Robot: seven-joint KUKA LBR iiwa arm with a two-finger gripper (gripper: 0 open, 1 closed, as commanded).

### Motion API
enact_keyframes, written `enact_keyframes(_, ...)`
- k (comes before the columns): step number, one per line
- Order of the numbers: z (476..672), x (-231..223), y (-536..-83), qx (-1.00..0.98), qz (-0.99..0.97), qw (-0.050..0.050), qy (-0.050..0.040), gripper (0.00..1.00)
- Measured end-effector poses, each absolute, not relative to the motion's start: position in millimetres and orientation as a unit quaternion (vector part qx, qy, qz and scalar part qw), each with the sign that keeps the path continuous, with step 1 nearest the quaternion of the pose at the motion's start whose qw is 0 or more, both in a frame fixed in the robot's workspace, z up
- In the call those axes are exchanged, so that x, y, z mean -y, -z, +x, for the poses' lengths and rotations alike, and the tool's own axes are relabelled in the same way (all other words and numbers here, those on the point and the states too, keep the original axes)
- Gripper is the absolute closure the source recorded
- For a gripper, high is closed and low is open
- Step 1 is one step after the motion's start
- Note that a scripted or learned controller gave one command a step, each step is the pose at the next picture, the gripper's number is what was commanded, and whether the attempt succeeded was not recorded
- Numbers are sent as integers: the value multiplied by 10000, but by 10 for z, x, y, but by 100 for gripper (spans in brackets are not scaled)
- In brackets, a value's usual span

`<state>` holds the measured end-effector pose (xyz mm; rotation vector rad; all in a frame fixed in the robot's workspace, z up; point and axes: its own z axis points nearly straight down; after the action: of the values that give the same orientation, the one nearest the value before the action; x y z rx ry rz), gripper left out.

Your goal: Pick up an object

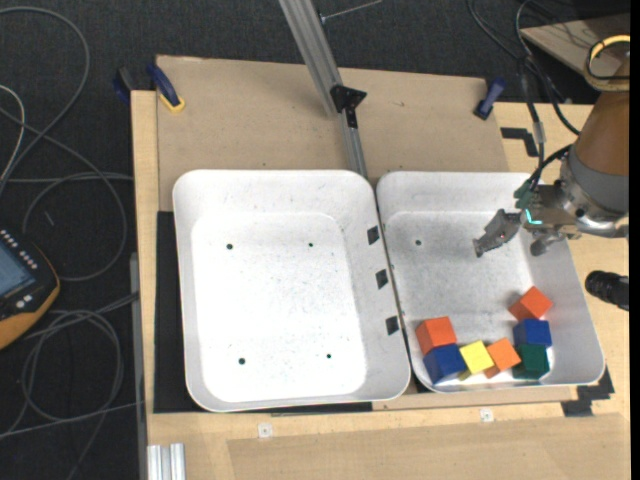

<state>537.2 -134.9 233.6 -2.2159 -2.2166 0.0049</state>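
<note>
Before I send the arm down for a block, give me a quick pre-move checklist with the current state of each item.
1. Blocks in reach: ok. They sit clustered in the near corner of the right bin.
2. Hand free of any load: ok. Nothing shows between its fingers.
3. Hand over a block: not ok. It hangs above bare bin floor, apart from the cluster.
4. An easy target: ok. The orange block stands at the far edge of the cluster, nearest the hand.
5. Room around the others: not ok. The yellow block is packed among neighbours.
6. Finger opening: cannot tell.
</note>
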Motion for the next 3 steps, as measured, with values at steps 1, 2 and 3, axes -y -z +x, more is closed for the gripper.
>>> enact_keyframes(1, 5377, 1350, -2360, 7071, -7071, 14, -2, 0)
enact_keyframes(2, 5337, 1429, -1886, 7066, -7076, 33, -17, 0)
enact_keyframes(3, 5278, 1405, -1264, 7069, -7073, 43, -20, 0)
